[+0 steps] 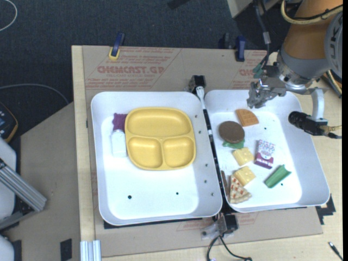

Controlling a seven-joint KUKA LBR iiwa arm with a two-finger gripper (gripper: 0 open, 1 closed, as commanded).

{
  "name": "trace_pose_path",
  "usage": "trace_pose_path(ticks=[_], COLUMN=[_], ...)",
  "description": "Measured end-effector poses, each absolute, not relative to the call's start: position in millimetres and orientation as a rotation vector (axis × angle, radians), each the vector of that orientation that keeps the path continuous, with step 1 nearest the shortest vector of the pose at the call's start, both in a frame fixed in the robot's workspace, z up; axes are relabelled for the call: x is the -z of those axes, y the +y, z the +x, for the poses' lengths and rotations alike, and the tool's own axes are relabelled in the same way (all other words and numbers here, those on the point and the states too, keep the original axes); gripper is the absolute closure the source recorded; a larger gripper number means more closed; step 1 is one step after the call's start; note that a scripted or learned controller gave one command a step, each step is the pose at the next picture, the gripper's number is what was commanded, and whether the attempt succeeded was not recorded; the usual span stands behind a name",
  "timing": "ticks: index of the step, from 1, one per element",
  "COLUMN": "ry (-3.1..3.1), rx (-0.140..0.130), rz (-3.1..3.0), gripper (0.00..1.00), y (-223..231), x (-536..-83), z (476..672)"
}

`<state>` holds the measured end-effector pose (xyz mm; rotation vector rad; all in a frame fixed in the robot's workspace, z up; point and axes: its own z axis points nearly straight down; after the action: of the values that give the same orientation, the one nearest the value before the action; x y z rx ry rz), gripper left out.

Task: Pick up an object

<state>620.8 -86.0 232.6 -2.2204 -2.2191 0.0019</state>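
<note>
I have the gripper [260, 99] hovering just above the orange cracker [247, 117] at the top of the right bin [310, 170], the cracker lying slightly down-left of it, though whether it grips anything I cannot tell.

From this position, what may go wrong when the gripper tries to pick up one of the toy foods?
1. The gripper hovers near the right bin's far rim, so a straight descent may meet bare floor, beside the orange cracker.
2. The brown patty rests on a green piece, and the yellow cheese cubes and pizza slice lie close together; the fingers may push neighbours or grasp two.
</note>
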Motion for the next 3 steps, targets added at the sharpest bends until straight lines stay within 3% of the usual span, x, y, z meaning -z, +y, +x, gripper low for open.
trace_pose_path(ticks=[1, 3], ry=[-2.224, -2.222], rx=[0.003, -0.001], rz=[-2.223, -2.220], gripper=[1.00, 1.00], y=[-89.9, -85.6], x=[-230.2, -226.6], z=[632.8, 631.7])
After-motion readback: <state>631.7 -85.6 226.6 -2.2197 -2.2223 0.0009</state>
